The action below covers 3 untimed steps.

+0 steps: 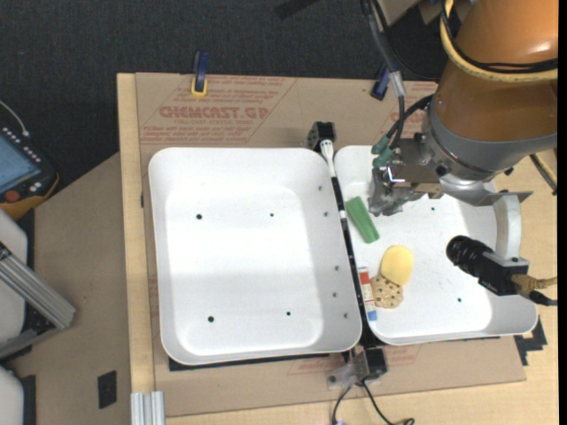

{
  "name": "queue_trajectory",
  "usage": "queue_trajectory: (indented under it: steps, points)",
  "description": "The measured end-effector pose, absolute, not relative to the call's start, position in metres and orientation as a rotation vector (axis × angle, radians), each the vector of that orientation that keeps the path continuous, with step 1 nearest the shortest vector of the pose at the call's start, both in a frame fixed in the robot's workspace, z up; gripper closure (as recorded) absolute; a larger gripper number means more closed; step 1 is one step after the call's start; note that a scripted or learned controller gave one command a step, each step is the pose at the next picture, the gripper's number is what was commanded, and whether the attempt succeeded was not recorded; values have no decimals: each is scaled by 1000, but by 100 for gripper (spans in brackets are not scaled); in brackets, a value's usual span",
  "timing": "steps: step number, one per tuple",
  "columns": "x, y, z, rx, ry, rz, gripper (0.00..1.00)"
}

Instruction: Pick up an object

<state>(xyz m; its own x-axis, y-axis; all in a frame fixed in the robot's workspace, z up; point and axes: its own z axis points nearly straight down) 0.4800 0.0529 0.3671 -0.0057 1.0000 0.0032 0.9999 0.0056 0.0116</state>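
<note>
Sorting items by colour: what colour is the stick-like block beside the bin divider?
Green; the block shows best in the camera view, in the right bin.

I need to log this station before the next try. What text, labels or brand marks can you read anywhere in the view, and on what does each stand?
"CHEMCAST GP" in red, printed upside-down-looking and faint on the brown board under the bins; the last letters are uncertain.
A smaller red line just below it: too blurred to read.
Red and white label on the small item at the right bin's left wall: too small to read.
</note>
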Motion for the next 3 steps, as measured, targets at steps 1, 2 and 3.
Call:
queue_trajectory:
  steps: [1,2,3]
  points:
    - [480,111,433,2210,2227,15,100]
    - [478,213,391,2212,2238,-7,100]
    - [479,207,405,2218,2225,0,100]
